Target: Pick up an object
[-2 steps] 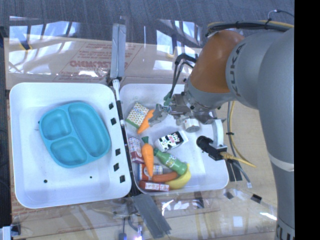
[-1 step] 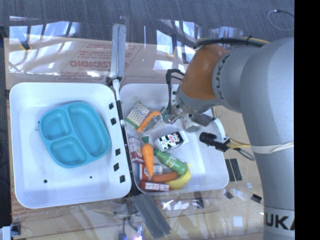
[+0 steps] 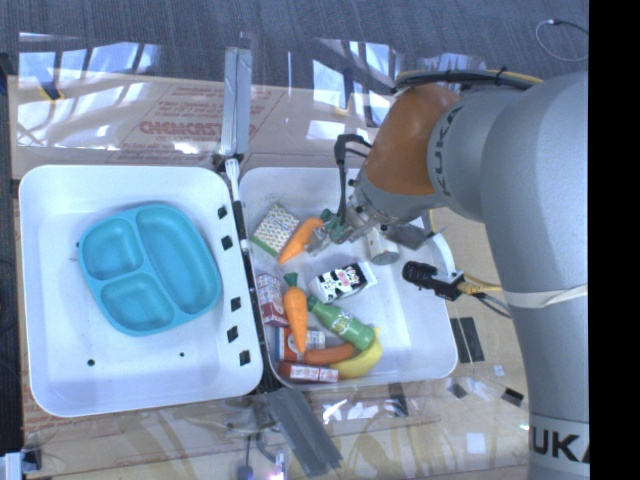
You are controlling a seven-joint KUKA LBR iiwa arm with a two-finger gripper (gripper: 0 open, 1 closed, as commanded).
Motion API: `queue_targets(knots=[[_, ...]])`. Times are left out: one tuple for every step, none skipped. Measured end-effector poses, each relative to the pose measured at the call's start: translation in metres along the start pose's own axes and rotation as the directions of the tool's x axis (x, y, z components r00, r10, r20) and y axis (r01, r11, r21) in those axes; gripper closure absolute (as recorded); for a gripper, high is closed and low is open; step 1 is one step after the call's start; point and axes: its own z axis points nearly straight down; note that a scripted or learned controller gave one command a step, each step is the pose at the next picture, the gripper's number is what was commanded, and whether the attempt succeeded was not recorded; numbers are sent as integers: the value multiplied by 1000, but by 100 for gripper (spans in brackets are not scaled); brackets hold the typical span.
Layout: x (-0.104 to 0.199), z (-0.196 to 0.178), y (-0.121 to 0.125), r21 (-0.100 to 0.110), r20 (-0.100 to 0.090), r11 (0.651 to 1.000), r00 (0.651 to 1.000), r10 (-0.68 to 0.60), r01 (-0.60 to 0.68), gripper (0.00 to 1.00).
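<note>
Grey carpet behind, cardboard-lined bench, two shallow white bins side by side. Left bin (image 3: 40, 298) holds a blue divided plate (image 3: 150, 268), three compartments, nothing in them. Right bin (image 3: 425, 363) holds the clutter: an orange toy carrot (image 3: 300, 238) at the far side lying at a slant, a small green-patterned packet (image 3: 276, 229) touching it on the left, a black-and-white cow-print carton (image 3: 342, 281) mid-bin, a second carrot (image 3: 296, 316) lying near-far, a green bottle (image 3: 340, 320) beside it, a banana (image 3: 360, 360) and a red wrapper (image 3: 305, 372) along the near wall. Grey arm with orange band comes in from the right; gripper (image 3: 340, 230) sits low over the far part of the right bin, just right of the far carrot's thick end. Tips look close to that carrot but can't tell whether they are apart or together, too small and cluttered there; nothing visibly between them. Likely target is the far carrot. Judgement: plastic play food, light, stiff, smooth and a bit slippery, tapered so it may squirt out. Best hold across the thick middle, square to its long axis, avoiding the packet edge. Carton is light, boxy, flat faces, an easier alternative.
</note>
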Motion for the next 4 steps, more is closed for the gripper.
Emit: queue_targets(knots=[[0, 0, 0, 0, 0, 1000, 1000, 0, 0, 0], [0, -9, 0, 2, 0, 1000, 1000, -5, 5, 100], [1, -9, 1, 2, 0, 1000, 1000, -5, 5, 0], [21, 7, 19, -2, 0, 991, 991, -135, 135, 0]])
